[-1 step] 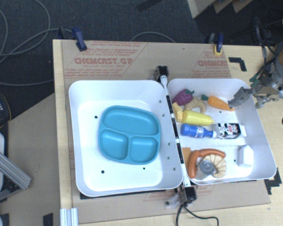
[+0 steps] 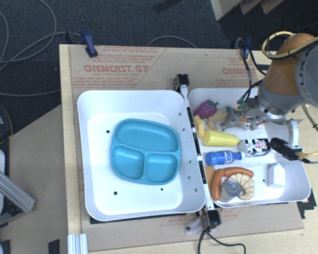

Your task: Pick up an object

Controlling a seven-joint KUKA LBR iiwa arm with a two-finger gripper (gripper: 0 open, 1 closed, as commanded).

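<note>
Surface [image 2: 132, 67] first: it carries two white bins side by side, and you should take the right bin [image 2: 294, 187] as your landmark, since all the loose items lie in it. The left bin [image 2: 95, 142] holds just a blue divided plate [image 2: 144, 151], well apart from the arm.

Your grey arm [image 2: 286, 73] with its orange band reaches in over the right bin's far corner, wrist bent down, and the claw [image 2: 243, 115] hangs low over the far part of that bin. You cannot tell from this angle whether the claw is apart or together, and nothing is visibly between its tips.

Nearest candidates lie on the side of the claw toward the left bin and toward the bin's near edge. A yellow squeeze bottle [image 2: 220, 138] lies on its side just below the claw, long axis running across the bin. A purple toy [image 2: 205, 109] sits beside the claw, against the shared wall. Further toward the near edge lie a blue bottle [image 2: 222, 157], parallel to the yellow one, and a curved sausage toy [image 2: 230, 174].

I judge the yellow bottle the likeliest target; you would want the claw closing across its narrow width.
</note>
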